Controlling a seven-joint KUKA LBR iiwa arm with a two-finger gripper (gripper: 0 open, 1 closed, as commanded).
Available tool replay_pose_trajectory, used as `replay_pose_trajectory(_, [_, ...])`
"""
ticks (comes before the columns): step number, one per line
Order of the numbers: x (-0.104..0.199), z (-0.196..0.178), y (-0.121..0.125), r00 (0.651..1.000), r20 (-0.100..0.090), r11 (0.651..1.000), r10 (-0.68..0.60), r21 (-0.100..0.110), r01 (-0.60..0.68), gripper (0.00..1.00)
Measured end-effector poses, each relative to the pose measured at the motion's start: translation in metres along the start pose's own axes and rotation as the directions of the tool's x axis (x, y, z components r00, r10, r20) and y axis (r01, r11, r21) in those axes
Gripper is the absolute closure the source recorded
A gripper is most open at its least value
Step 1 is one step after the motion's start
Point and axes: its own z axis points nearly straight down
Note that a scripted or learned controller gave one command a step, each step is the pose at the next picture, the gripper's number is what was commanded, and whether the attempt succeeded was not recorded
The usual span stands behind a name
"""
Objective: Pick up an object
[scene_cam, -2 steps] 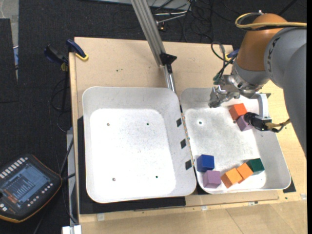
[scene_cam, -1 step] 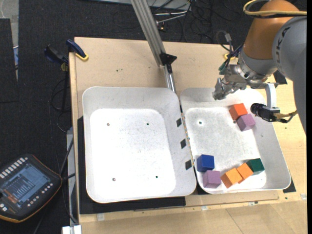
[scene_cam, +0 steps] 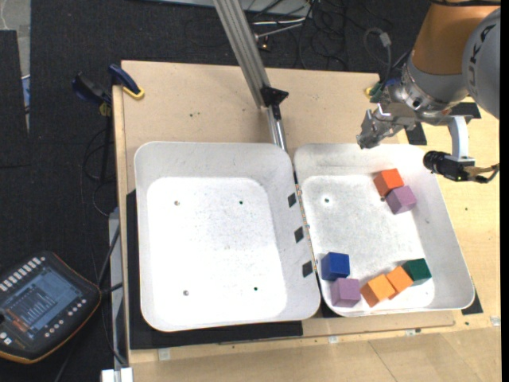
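My gripper (scene_cam: 371, 134) hangs above the far edge of the right bin (scene_cam: 445, 237), left of and beyond an orange cube (scene_cam: 388, 181) and the purple cube (scene_cam: 401, 199) touching it. Nothing shows between its fingers. Along the near side of that bin lie a blue cube (scene_cam: 336, 263), a purple cube (scene_cam: 345, 291), two orange cubes (scene_cam: 372, 292) (scene_cam: 398, 278) and a green cube (scene_cam: 417, 270).
The left bin (scene_cam: 151, 237) sits beside the right one. A slanted metal pole (scene_cam: 242, 42) runs from the top down to the gap between the bins. Blue clamps (scene_cam: 107, 86) sit at the bench's far left corner, and a teach pendant (scene_cam: 36, 301) lies at lower left.
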Motion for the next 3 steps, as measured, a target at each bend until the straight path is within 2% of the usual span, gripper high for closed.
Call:
replay_pose_trajectory(1, [0.058, -0.005, -0.013, 1.000, -0.003, 1.000, -0.005, 0.007, 0.005, 1.00])
replay_pose_trajectory(2, [0.121, -0.006, -0.016, 1.000, -0.003, 1.000, -0.006, 0.008, 0.006, 1.00])
replay_pose_trajectory(3, [0.167, -0.005, -0.030, 1.000, -0.003, 1.000, -0.004, 0.009, 0.004, 1.00])
